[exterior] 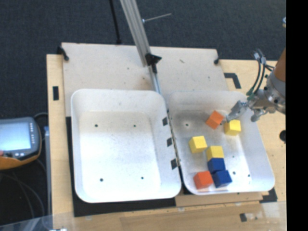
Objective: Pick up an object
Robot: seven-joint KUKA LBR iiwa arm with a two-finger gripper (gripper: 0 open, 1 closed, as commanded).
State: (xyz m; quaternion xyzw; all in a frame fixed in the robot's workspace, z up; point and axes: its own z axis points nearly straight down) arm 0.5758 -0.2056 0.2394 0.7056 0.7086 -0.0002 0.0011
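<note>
The jaws [239, 110] are hanging over the right bin [257, 148] near its far edge, can't tell how open, nothing visibly held, between the orange cube [214, 119] and yellow cube [233, 127], so I'd be centring on one cube before dropping.

Alu rail [136, 25] slants up from bench [55, 129] back edge; small grey-screen device [18, 138] just off bench's left side, on dark carpet [48, 13].
</note>
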